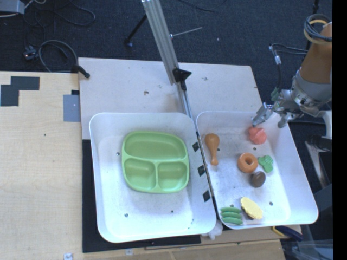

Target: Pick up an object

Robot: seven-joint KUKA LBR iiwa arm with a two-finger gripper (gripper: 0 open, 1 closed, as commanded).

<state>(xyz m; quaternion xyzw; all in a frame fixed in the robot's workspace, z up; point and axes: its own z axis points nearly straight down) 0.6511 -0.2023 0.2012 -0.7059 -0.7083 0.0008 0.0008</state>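
Observation:
In the right bin (283, 195) lie a pinkish-red toy (258, 135), an orange drumstick (211, 145), an orange donut (248, 162), a small green piece (266, 163), a brown lump (257, 179), a yellow piece (251, 208) and a green pea pod (231, 215). My gripper (272, 117) hangs over the bin's far right corner, just above and behind the pinkish-red toy. It is open, and nothing sits between its fingers.
The left bin (108, 205) holds a green divided plate (155, 162). A slanted metal rail (165, 39) runs from the back down to the divider between the bins. Wooden bench surface lies to the left.

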